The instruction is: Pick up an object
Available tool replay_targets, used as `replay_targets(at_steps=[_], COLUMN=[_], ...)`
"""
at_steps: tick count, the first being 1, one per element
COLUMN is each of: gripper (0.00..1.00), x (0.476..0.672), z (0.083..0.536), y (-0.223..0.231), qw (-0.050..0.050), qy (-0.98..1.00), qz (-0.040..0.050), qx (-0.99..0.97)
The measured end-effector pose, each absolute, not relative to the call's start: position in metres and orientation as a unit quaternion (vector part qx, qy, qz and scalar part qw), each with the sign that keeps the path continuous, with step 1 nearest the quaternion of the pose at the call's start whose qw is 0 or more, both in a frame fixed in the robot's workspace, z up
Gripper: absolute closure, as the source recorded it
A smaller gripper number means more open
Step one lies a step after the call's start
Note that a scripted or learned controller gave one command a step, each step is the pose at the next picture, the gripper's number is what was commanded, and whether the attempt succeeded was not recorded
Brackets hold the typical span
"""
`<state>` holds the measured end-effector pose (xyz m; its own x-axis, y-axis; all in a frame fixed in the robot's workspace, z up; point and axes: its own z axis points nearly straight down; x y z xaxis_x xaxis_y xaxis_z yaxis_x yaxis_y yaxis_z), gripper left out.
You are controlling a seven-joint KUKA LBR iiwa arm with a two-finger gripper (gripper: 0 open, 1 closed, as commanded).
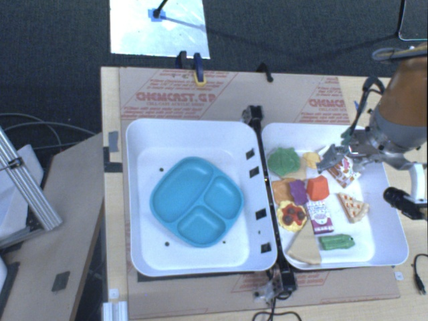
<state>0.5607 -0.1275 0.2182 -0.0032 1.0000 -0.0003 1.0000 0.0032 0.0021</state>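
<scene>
Claw (336, 156) hovers over toy-filled right bin (394, 246).

Dark carpeted floor (53, 45), pale wooden bench (110, 99), possibly metal sheet (157, 19)

I see my robot arm (408, 102) as a big round body. Its top part is orange-brown, and under that sits a grey ring. Below the ring is the gripper (336, 158), made of grey and silver metal bits that look blurry to me. A thin dark cable runs just above the gripper, beside the grey ring. A black knob (403, 201) sticks out below the arm.
</scene>
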Motion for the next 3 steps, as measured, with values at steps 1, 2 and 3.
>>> replay_targets(at_steps=[1, 2, 3], gripper=[0.00, 0.00, 0.00], x=[0.534, 0.491, 0.489], z=[0.081, 0.089, 0.189], y=[-0.114, -0.093, -0.064], qw=[0.000, 0.014, 0.004], qy=[0.707, 0.705, 0.709], qz=[0.0019, 0.0028, 0.0039], qx=[0.708, 0.709, 0.705])
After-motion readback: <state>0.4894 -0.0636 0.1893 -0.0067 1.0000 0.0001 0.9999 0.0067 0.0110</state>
